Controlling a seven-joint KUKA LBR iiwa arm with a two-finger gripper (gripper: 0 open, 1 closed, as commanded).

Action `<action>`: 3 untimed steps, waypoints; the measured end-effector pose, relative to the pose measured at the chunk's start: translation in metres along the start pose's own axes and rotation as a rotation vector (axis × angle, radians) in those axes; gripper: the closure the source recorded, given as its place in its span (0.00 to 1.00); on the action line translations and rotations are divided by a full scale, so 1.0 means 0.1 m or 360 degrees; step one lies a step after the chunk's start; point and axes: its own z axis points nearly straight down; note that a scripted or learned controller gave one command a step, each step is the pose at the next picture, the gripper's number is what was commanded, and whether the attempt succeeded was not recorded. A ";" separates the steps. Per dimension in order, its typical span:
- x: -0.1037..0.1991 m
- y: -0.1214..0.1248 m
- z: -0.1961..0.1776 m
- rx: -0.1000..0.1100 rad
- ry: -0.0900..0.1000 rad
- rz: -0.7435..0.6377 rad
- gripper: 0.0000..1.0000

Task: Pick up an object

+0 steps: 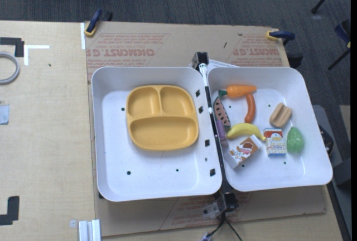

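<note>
— Camera view: what state is the gripper in, and is it holding anything?

— I cannot tell, neither how it stands nor whether it has anything.

— Where are the things to pick?

— All in the right bin (312, 174), the one on the side the arm reaches in from. A carrot (241, 90) lies at the far edge, with a red sausage (250, 108) just below it. A watermelon slice (221, 112) lies along the wall shared with the other bin. A banana (245, 131) sits mid-bin, touching a small printed box (243, 151) that is tilted on its edge.

— And nearer the arm's side?

— A bread roll (280, 115), a red-and-white carton (274, 143) and a green lump (295, 140) just beside the carton.

— The other bin?

— The left bin (111, 178) holds a yellow divided plate (162, 117), lying flat, well apart from the toys.
</note>
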 end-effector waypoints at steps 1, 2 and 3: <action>0.00 0.00 0.00 0.0000 0.0001 0.0000 0.00; 0.20 0.35 1.99 0.0003 0.0005 0.0068 0.00; 0.15 0.78 3.91 0.0002 0.0009 -0.0381 0.00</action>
